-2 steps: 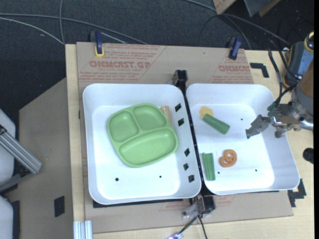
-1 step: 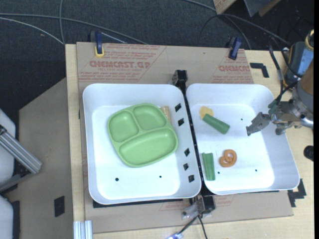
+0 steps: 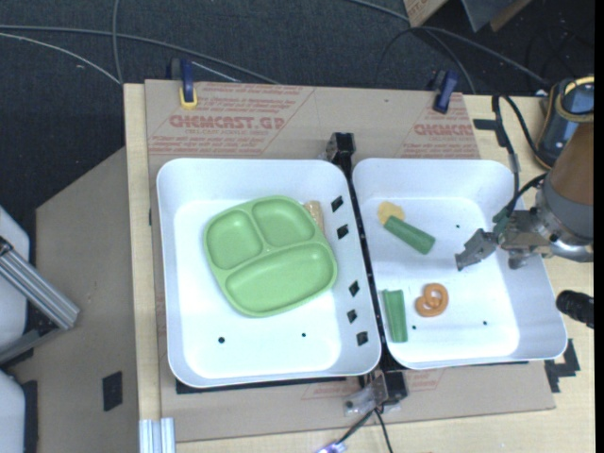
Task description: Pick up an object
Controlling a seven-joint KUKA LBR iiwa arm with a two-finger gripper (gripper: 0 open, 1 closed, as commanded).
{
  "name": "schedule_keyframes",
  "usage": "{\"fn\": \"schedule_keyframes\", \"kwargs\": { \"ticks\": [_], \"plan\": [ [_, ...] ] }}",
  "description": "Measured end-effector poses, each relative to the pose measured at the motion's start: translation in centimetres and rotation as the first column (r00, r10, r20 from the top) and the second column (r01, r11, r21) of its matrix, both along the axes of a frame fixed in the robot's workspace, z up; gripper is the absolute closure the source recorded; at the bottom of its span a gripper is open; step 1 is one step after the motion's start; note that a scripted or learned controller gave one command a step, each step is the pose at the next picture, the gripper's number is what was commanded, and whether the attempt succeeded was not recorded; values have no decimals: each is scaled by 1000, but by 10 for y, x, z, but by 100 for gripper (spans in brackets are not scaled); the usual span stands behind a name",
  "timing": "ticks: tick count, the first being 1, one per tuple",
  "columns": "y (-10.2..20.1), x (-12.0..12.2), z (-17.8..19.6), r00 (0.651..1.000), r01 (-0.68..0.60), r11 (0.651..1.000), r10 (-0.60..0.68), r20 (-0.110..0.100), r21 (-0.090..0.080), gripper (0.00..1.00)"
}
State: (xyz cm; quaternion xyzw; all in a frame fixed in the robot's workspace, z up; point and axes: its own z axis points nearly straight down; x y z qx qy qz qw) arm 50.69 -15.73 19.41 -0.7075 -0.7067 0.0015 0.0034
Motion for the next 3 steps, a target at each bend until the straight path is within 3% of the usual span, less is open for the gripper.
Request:
{"fn": "schedule_keyframes", "kwargs": {
  "ticks": [2,3],
  "plan": [
    [-13,10,-99,1000,-1,1000,1,0,0,0],
    [-13,12,-85,1000,-1,1000,1,7,-1,100]
  ]
}}
